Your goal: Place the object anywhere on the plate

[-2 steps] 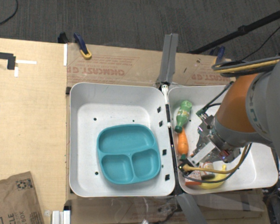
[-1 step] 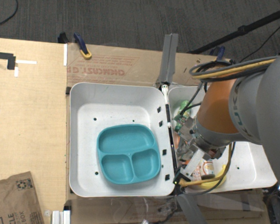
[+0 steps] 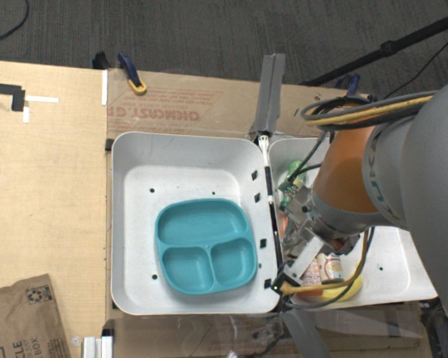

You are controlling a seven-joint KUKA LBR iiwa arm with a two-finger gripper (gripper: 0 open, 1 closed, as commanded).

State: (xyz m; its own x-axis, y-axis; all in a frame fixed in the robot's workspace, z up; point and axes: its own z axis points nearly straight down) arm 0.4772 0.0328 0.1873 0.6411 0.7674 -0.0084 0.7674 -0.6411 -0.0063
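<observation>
Two shallow white bins side by side on a tan bench (image 3: 41, 201). In the left bin (image 3: 134, 169), a teal plate (image 3: 205, 245) with three compartments, one large along the far side and two smaller on the near side, lying flat near the bin's middle. Nothing resting in any compartment.

Over the right bin (image 3: 400, 276), the grey arm with its orange band (image 3: 345, 170), reaching down from the right and covering most of the bin's left half. End effector (image 3: 304, 251) low beside the divider between the bins; impossible to tell whether released or clenched, the wrist body hiding that part.

In the right bin, a yellow banana (image 3: 336, 293) curving along the near edge, just below the end effector, and a small packet (image 3: 326, 270) with reddish print just beside it. Something green (image 3: 292, 179) at the far left corner, partly hidden by the arm. All of these well apart from the plate

A blue and yellow clamp (image 3: 132, 74) at the bench's far edge
</observation>
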